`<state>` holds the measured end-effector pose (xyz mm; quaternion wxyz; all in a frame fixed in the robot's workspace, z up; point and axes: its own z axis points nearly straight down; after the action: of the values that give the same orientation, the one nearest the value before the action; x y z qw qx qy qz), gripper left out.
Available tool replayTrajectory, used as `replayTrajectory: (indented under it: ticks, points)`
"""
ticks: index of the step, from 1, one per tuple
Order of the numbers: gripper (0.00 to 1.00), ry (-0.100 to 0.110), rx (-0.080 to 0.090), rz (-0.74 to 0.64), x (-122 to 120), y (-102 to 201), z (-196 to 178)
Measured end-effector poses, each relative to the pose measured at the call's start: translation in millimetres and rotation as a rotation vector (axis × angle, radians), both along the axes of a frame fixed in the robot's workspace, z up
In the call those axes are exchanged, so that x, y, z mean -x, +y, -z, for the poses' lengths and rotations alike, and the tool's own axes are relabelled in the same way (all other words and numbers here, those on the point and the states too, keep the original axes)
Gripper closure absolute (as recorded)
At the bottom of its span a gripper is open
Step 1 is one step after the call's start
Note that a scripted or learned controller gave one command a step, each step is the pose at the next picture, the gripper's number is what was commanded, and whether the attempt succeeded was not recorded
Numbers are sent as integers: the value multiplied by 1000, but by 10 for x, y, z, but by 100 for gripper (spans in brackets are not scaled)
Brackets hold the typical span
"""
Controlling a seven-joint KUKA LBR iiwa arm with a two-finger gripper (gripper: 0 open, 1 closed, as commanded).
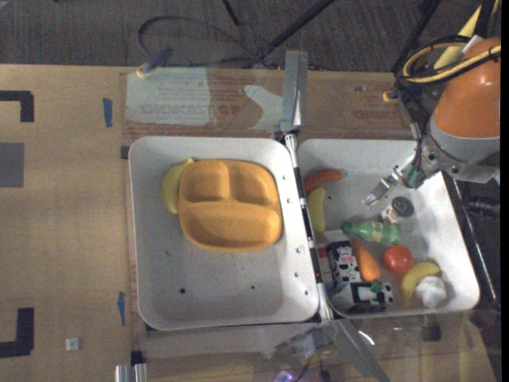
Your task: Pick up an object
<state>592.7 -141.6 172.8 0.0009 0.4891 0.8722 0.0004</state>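
Nearest camera: cow-patterned carton (362,295), lying flat at right bin (460,237) front edge. Fingers (383,192) hover empty above bin, slightly spread, metallic, slanting down-left; grey cap (403,207) just beside. Arm (469,106) enters from right, orange band above wrist. Green bottle (372,231) lies on side, long axis left-right, neck left. Left bin (151,285): orange divided tray (230,204), glossy plastic, overlapping yellow banana (172,186).

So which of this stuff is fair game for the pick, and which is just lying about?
Pick candidates, right bin:
green bottle
tomato
carrot
yellow banana
gripper above them

Lying about:
orange tray in left bin
blue tape
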Motion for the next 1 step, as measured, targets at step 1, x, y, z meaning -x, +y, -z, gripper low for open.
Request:
replayTrajectory:
  ticks: [1]
  points:
    - [0, -5, 1, 24, 94, 104, 861]
